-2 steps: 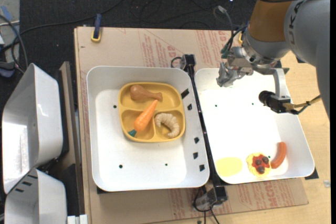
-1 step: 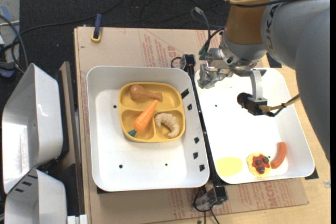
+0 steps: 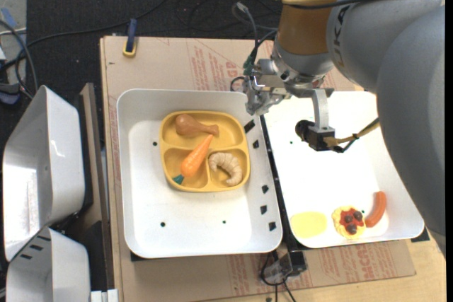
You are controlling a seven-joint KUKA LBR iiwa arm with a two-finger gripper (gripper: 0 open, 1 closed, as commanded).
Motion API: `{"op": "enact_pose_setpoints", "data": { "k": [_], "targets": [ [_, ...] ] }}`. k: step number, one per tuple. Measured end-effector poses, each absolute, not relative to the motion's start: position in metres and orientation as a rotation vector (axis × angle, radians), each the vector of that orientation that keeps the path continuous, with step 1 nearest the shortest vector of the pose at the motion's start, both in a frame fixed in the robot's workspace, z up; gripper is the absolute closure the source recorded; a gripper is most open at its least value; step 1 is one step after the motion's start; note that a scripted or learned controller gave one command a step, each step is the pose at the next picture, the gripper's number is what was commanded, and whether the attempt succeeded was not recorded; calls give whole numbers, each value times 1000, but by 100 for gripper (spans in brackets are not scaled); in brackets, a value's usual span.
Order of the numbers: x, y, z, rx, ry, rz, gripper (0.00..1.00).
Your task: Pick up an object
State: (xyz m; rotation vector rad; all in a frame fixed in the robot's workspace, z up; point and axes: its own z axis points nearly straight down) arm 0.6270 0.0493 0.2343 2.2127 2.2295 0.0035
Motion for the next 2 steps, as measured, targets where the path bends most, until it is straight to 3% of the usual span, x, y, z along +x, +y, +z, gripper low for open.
{"op": "enact_pose_setpoints", "data": {
  "k": [1,2],
  "targets": [
    [644,97,241,2212,2230,6,100],
    [643,94,241,2217,2225,0,0]
  ]
}}
